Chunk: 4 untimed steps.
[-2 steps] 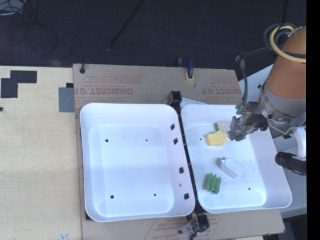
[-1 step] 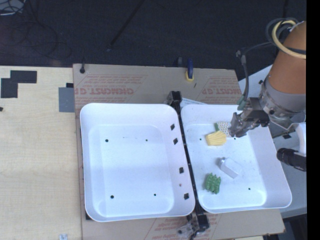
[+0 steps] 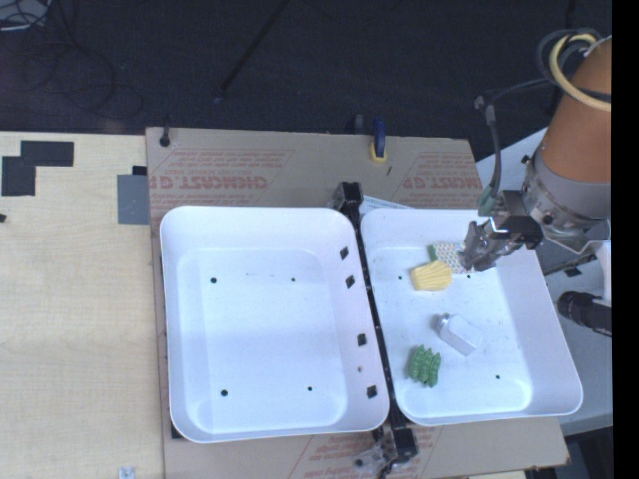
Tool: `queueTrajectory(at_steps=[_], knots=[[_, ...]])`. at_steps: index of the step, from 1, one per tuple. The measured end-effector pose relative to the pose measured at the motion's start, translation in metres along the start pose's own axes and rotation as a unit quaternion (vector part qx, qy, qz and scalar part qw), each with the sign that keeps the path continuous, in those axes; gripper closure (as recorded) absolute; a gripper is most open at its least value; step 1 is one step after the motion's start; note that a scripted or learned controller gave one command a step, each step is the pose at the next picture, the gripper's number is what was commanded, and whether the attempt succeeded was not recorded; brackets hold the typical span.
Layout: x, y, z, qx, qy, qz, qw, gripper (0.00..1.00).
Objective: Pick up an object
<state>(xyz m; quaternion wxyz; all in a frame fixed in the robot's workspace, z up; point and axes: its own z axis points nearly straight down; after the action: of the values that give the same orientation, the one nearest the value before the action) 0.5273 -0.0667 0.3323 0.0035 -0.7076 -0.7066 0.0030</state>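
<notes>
Over the upper right of the frame, the gripper hangs above the right bin; whether its fingers are wide or narrow I cannot tell. Just left of it lies a yellow ridged piece, touching a small white dotted piece beside the fingertips. Lower in that bin sit a grey-white block and a green knobbly lump. Beside it, the left bin rests on brown cardboard over a pale wooden bench, with dark floor behind.
</notes>
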Motion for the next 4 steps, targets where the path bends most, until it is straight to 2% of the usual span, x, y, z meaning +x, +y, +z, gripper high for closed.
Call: queueTrajectory(at_steps=[2,3,4], knots=[[-0.001,0.000,-0.018,0.003,0.001,-0.003,1.0000,1.00],[0.082,-0.024,-0.004,-0.002,0.001,-0.005,1.0000,1.00],[0.077,-0.023,-0.014,-0.001,0.000,-0.002,1.0000,1.00]])
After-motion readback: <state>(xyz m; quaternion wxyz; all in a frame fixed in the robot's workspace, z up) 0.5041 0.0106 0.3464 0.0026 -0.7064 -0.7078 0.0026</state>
